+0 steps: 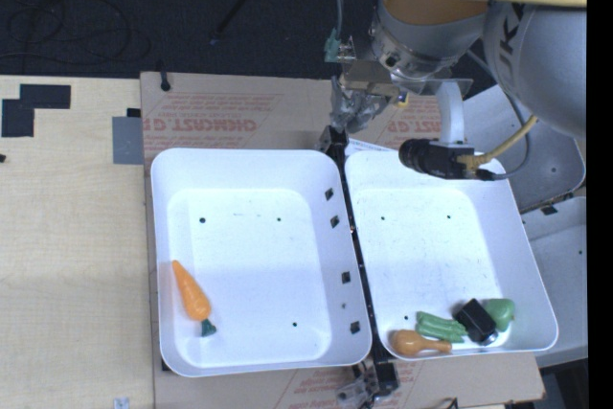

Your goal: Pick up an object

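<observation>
An orange carrot [190, 290] with a small green tip lies near the front left corner of the left bin [239, 160]. In the front right corner of the right bin [529, 244] a green pea pod [440, 327], a black block [476, 321], a green piece [500, 309] and an orange-yellow gourd [419, 343] lie huddled together. My gripper [349, 118] hangs over the far end of the divide between the two bins, well away from all of these objects. I see nothing in it.
Both bins sit on a brown cardboard sheet [239, 110] atop the wooden bench [67, 254]. A black cylinder [436, 158] attached to the arm juts over the right bin's far edge. A grey block [125, 139] sits left of the cardboard.
</observation>
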